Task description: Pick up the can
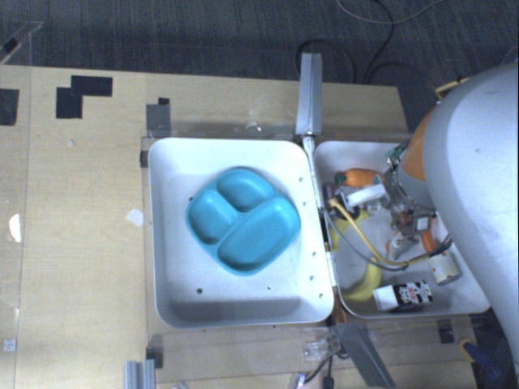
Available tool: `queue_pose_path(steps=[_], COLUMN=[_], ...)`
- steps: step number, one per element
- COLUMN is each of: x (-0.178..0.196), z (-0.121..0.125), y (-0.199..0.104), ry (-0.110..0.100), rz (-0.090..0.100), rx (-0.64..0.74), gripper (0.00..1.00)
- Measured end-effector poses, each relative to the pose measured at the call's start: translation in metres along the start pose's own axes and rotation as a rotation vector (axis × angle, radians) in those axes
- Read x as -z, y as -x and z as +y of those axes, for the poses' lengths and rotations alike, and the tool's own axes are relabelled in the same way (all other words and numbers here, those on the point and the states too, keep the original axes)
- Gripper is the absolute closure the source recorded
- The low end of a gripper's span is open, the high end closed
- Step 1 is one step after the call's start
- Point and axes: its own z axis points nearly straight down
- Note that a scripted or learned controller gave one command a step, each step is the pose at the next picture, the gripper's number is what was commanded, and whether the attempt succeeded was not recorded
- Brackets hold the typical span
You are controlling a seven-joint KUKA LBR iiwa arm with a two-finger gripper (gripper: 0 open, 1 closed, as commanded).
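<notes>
Camera view: the grey arm reaches into the right bin, its jaws lost among cables, their state impossible to tell. No can is clearly identifiable in the clutter there; a blue divided plate lies in the left bin.

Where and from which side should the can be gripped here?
Probably from above, closing across the can's round sides: it seems to stand upright in the right bin, with the arm and clutter crowding its sides.
</notes>
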Motion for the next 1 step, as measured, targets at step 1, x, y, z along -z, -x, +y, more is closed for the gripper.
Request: queue_pose_path(steps=[1], x=[-0.0007], z=[0.0026], y=[-0.0216], ry=[0.0], rz=[-0.001], rx=[0.001], gripper=[0.0])
